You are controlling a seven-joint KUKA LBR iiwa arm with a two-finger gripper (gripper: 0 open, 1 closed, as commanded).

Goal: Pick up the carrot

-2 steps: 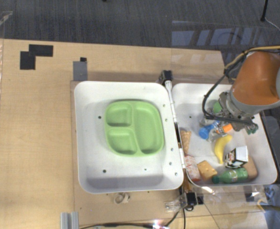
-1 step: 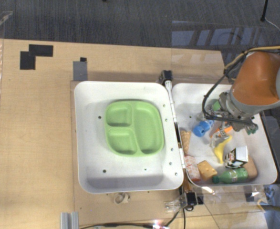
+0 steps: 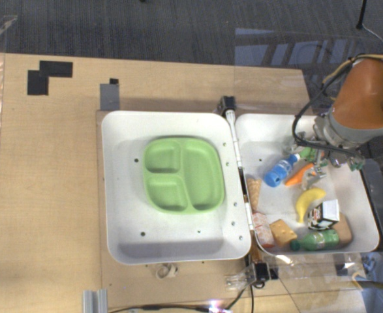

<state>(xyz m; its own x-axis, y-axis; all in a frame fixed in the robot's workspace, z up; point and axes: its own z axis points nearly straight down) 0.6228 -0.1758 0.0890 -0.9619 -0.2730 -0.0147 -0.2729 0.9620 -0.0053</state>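
Jaws [image 3: 317,166]: state unclear, over the tapered orange carrot [image 3: 298,174] | curved yellow banana [image 3: 308,202] nearby; right white bin [image 3: 263,135]

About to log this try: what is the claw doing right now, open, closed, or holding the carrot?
Claw: down in the right bin at the carrot; open or closed cannot be told.

Arm [image 3: 367,100] in from the right, orange band up top, wrist angled down-left. Gripper [image 3: 316,168] low, its fingers hard to make out.
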